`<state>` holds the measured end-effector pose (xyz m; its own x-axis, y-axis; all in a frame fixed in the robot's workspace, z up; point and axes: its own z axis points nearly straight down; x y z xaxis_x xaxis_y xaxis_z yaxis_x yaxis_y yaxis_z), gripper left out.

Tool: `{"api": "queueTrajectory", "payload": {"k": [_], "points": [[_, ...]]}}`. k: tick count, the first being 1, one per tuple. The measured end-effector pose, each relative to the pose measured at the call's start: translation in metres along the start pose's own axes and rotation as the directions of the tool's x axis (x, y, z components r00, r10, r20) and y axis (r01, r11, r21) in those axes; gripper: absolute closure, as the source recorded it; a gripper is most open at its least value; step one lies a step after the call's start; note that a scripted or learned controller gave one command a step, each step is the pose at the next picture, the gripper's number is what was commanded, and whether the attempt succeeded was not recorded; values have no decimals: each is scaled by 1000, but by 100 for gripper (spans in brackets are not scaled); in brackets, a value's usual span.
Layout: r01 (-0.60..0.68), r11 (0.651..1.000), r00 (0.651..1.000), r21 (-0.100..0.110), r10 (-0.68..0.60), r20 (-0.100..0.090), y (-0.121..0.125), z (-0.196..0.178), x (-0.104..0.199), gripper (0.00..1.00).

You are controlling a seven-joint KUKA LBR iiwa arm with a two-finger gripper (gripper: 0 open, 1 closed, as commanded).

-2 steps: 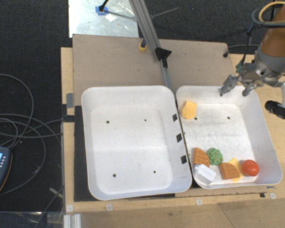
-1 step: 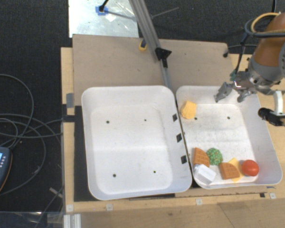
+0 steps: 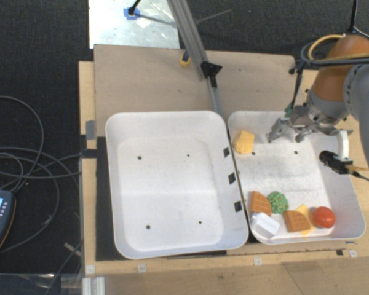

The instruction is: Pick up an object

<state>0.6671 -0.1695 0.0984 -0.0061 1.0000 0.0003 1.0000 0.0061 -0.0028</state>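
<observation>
Right bin [image 3: 347, 226] — cheese wedge [image 3: 244, 142] left of fingers [image 3: 287, 134]

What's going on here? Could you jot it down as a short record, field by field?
arm: grey, orange band, reaching in from the right
gripper: open, above the far end of the right bin, holding nothing
nearest item: yellow block, left of the gripper, apart from it
near end of right bin: white block, two waffle pieces, green lump, red ball
left bin: white, shallow
</observation>
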Motion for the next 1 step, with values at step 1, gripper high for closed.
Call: {"api": "queueTrajectory", "payload": {"k": [1], "points": [[3,1000,1000,-9,-3,3,2,-16,-1,100]]}}
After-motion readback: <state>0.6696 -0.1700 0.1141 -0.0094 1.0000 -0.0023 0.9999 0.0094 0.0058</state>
